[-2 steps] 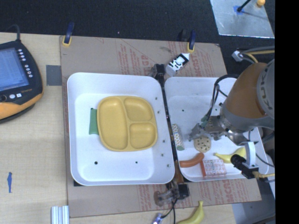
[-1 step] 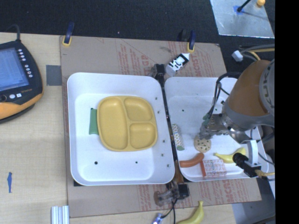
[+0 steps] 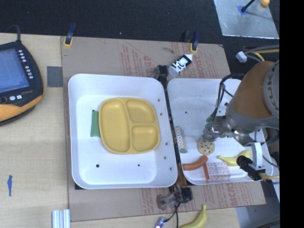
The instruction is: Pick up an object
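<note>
Your gripper (image 3: 209, 133) hangs low in the right bin (image 3: 190, 99), its tip just above a small round cookie (image 3: 205, 147). From this slanted view you cannot tell how the tip is set, and nothing can be seen held there.

The cookie lies flat on the bin floor, right beneath and slightly toward the near rim from the gripper. It looks like a light, stiff toy disc, thin and low, so a pinch across its edges may slide off or only press it down; take it across the middle and go right down to the floor.

Just past it toward the near rim lies a red sausage (image 3: 195, 163), rounder and probably easier to clasp across its narrow width. Beside that sits a small red-and-white packet (image 3: 218, 171), flat and likely hard to get under. A banana (image 3: 232, 159) lies off to the arm's side of the cookie; its smooth curved skin may roll or slip, so grip at mid-length.

A slim wrapped bar (image 3: 180, 138) hugs the wall between the bins, awkwardly close for a clean approach.
</note>
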Controlling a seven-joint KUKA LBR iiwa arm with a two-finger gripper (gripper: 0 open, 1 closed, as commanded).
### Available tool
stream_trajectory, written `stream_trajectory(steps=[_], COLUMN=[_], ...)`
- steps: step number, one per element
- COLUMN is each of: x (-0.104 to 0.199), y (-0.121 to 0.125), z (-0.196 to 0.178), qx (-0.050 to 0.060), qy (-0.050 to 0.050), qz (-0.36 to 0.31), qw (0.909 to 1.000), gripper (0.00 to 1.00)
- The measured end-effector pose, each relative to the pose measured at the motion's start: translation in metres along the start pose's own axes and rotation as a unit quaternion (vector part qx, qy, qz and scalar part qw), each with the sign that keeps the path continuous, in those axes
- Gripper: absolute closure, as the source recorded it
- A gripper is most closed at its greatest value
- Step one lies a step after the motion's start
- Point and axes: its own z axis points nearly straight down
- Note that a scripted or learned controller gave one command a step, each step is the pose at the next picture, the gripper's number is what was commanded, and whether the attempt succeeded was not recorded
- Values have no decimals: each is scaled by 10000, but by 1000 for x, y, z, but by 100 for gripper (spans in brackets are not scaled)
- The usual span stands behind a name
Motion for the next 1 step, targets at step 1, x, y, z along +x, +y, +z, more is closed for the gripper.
stream_trajectory(steps=[1], x=[-14], y=[-16], z=[1], qx=[0], qy=[6], qz=[24], qw=[10000], gripper=[0])
